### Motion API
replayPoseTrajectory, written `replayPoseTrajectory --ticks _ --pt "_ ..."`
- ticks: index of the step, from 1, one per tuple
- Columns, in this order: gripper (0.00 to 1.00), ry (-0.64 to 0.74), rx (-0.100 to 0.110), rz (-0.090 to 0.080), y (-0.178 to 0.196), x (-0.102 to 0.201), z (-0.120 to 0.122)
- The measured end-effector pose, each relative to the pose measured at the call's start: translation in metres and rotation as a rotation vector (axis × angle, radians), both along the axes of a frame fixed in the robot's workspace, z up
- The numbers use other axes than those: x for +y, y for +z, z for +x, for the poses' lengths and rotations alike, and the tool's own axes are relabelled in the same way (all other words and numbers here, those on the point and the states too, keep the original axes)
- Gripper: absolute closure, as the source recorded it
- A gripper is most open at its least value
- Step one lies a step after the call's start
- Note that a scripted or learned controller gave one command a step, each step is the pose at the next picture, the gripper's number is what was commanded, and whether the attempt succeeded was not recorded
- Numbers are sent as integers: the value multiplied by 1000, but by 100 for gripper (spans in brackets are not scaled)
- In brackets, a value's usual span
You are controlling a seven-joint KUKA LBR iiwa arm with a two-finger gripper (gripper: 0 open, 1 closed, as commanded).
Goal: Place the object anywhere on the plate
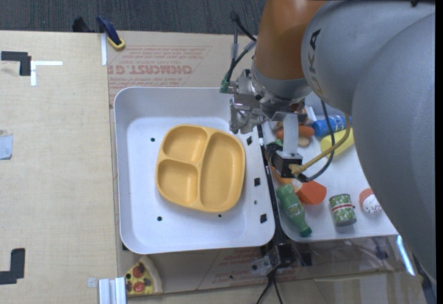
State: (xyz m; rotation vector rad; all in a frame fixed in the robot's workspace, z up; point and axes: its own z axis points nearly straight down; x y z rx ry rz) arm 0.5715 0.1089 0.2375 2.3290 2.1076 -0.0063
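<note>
Three compartments divide the mustard-yellow plate (201, 168), lying flat mid-frame in the left white bin (135, 157). The gripper (250, 118) hangs at the plate's upper right; its state cannot be told.

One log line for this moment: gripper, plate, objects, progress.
gripper: above the wall between bins | plate: yellow, in left bin | green bottle, small can: in right bin | placement: not yet done

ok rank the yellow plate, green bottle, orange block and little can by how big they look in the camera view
1. yellow plate
2. green bottle
3. orange block and little can: about alike, not ranked
</note>
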Motion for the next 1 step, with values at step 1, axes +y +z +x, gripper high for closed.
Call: replayPoseTrajectory --ticks 1 --pt "0 -1 0 -1 0 -1 0"
